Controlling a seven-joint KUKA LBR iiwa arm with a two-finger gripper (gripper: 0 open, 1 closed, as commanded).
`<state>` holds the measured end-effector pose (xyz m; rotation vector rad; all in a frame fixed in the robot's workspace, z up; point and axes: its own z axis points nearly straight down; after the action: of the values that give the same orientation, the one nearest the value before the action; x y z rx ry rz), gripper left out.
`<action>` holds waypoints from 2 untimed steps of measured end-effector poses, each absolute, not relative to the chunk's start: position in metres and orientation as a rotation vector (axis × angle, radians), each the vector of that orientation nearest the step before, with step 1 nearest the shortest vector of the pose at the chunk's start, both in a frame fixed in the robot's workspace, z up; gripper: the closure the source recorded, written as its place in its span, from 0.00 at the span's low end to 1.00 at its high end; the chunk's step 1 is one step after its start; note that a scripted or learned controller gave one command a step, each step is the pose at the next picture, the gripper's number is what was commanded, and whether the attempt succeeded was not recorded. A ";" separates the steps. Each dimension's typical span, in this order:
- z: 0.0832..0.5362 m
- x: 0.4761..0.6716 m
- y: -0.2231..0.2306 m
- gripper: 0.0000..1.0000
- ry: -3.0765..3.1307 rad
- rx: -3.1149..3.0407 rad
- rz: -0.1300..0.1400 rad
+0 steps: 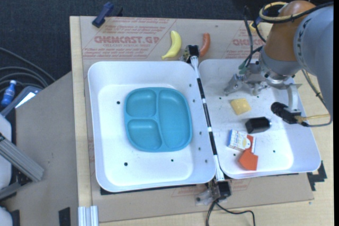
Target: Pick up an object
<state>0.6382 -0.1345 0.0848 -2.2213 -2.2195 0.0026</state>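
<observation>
Bench with two white bins. Left bin (100, 114): blue divided plate (158, 118). Right bin (304, 153): yellow block (240, 106), black object (258, 125), small printed carton (239, 140), orange piece (248, 160), well apart. Gripper (243, 83) over the right bin's far part, just above the yellow block; finger spread cannot be told. Banana (172, 45) beyond the bins.

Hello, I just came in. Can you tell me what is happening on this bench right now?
A grey robot arm reaches in from the right, with its hand low over the back of the right bin. Nothing is visibly in the hand. A yellow block, a black object, a small printed box and an orange piece lie in that bin. The left bin contains a blue divided plate.
</observation>
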 end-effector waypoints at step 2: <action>0.085 0.637 -0.098 0.00 -2.219 -2.219 0.001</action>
<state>0.6365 -0.0985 0.0847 -2.2195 -2.2191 0.0010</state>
